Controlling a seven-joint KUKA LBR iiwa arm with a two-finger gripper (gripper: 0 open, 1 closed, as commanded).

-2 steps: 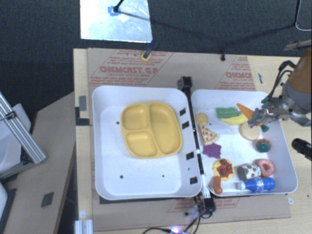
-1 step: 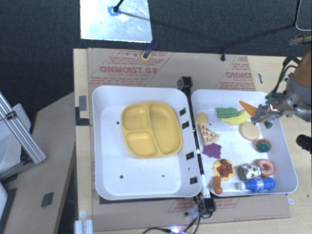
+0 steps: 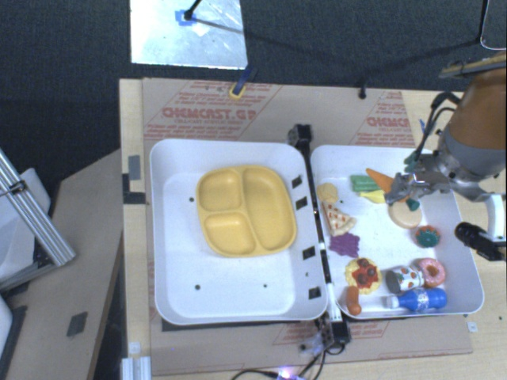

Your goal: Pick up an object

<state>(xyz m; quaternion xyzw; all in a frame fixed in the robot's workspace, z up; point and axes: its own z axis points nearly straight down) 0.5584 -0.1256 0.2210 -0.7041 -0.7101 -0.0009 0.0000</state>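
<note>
Fingers on the gripper (image 3: 405,190) hover low in the right bin (image 3: 467,236), spread or pressed together I cannot tell, just above a pale disc (image 3: 406,215) beside an orange cone (image 3: 381,180). Both look light, stiff, slick plastic; pinch the disc across its rim.

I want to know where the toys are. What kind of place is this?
Most likely a robot test bench in a lab. A robot arm reaches over two white bins, one with a yellow divided plate, the other with toy food like a pizza slice.
</note>
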